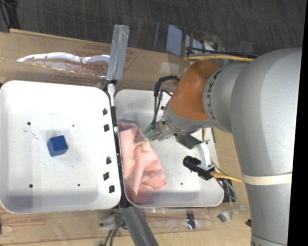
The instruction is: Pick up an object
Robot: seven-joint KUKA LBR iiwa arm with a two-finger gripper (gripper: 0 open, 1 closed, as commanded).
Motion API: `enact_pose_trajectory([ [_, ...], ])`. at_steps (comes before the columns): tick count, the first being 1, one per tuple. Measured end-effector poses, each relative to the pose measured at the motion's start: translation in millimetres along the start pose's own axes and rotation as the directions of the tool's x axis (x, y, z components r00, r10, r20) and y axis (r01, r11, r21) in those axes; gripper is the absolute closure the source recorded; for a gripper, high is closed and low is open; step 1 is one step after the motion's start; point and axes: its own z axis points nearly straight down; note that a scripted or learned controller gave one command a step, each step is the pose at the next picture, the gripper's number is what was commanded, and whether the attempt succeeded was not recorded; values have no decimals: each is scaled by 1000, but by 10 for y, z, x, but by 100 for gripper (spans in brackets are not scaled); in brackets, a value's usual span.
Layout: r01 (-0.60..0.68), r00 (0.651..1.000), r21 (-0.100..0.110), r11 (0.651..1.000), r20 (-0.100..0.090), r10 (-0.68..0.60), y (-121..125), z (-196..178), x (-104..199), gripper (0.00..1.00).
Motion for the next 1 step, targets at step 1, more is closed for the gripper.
enact_pose_trajectory([
  [1,-124,992,-3,992,0,124,608,-912,528,100],
])
